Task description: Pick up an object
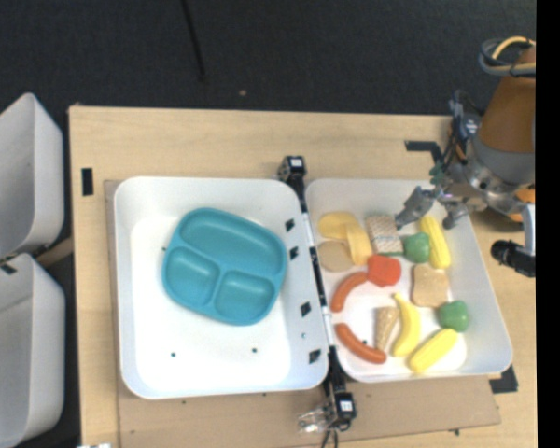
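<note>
The right bin (490, 329) holds several toy foods. Among them are a yellow corn piece (438, 239), a green ball (415, 246), a red tomato (384, 270), a speckled wafer (384, 233), a toast slice (430, 286), a banana (407, 323) and a red sausage (359, 343). My gripper (432, 213) hangs over the bin's upper right part, just above the top end of the corn piece. Its fingers are spread open, with one grey finger (412, 209) reaching toward the wafer. Nothing sits between them.
The left bin (140, 343) carries a blue divided plate (226, 265). A curved orange sausage (348, 289), a yellow lemon (433, 350) and a second green ball (454, 315) crowd the right bin. White boxes (14, 185) stand at the far left.
</note>
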`<state>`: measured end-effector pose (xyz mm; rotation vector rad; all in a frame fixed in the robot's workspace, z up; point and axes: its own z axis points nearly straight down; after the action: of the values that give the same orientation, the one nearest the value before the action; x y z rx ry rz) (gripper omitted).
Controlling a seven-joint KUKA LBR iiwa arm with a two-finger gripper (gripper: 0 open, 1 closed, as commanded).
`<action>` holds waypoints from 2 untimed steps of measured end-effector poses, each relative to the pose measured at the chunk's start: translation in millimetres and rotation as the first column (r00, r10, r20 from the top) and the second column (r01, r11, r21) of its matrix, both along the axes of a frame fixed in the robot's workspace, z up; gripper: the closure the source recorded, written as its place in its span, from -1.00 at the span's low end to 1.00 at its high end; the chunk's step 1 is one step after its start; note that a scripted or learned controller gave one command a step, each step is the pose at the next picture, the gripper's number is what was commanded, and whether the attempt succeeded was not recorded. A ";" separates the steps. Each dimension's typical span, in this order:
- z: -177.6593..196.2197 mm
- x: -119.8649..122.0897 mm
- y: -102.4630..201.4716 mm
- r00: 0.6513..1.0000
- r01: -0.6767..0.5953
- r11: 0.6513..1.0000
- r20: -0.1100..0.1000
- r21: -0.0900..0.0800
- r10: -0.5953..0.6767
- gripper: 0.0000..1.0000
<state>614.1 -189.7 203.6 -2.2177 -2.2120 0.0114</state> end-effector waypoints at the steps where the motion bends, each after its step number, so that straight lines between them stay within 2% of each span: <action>1: 8.3 3.0 0.2 1.000 -0.004 1.000 0.013 -0.003 0.004 -1.00; 2: -34.8 7.6 0.2 1.000 -0.004 1.000 0.010 -0.003 0.004 -1.00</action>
<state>621.6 -189.5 168.8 -2.2195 -2.2229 0.0037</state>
